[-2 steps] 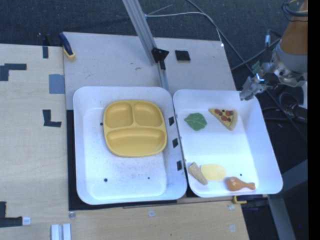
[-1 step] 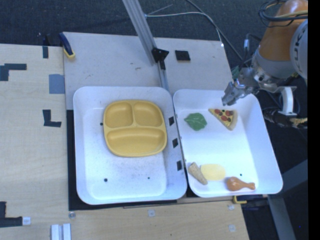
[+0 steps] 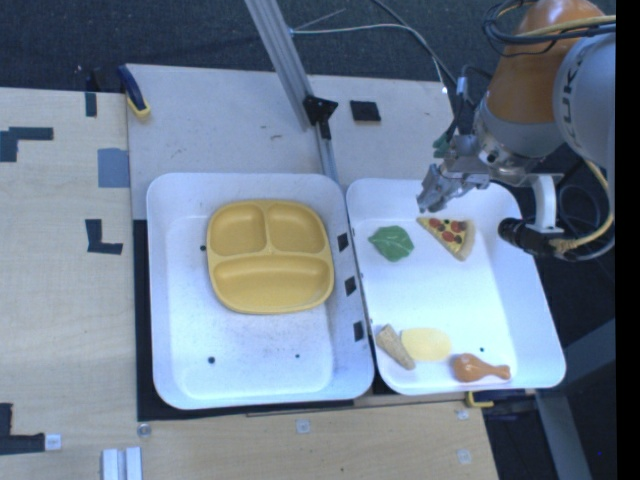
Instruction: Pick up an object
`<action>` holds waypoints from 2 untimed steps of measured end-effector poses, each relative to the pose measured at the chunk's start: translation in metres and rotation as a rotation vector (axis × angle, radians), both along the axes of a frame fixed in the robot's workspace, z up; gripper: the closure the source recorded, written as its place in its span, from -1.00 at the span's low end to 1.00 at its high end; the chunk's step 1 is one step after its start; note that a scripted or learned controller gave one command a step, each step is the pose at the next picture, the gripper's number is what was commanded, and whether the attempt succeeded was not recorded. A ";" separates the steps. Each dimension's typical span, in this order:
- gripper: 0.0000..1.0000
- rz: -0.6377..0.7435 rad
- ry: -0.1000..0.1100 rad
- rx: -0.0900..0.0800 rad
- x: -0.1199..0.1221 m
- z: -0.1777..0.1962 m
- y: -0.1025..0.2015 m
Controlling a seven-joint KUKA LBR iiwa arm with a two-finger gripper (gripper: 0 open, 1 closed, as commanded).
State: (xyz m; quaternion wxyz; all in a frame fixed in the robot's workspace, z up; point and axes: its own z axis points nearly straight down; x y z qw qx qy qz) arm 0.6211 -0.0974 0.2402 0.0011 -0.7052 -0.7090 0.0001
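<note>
While gripper [image 3: 432, 196] grip state stays unreadable, glossy wedge pizza slice [image 3: 448, 235] lies just below-right, crinkled green leaf [image 3: 391, 243] below-left.

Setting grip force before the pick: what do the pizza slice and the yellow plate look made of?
Pizza slice: looks like moulded toy plastic, matt, with flat painted red dots and a tan crust.
Yellow plate: probably hard plastic, smooth with a soft sheen, one even colour with rounded moulded dividers. Neither can be confirmed from the look alone.

The gripper [image 3: 432, 199] hovers over the right bin [image 3: 520, 298], a pizza slice [image 3: 447, 235] just below it and a green leaf [image 3: 391, 242] to its lower left.
</note>
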 end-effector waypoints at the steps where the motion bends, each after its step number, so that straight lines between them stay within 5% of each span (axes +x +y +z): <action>1: 1.00 0.000 0.001 0.000 -0.009 0.003 0.045; 2: 1.00 0.001 0.001 0.000 -0.016 0.007 0.097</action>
